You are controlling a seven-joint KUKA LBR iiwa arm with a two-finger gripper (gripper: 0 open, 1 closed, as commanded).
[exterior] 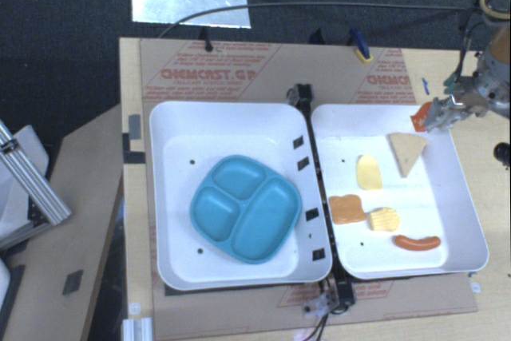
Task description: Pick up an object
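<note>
approach step: pincer (pixel 437 114) hovering over right bin's (pixel 471 229) far corner, grip width impossible to tell. nearest object, tan wedge (pixel 407 151), lying just beside it in that bin. next: shifting over the wedge, descending, closing.

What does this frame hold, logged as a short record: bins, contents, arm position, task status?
left bin: blue divided plate
right bin: tan wedge, pale yellow piece, orange-brown slice, ridged yellow piece, red sausage
arm: at the view's right edge, pincer over the right bin's far right corner
pincer contents: cannot tell
task status: all five food items lie on the bin floor
</note>
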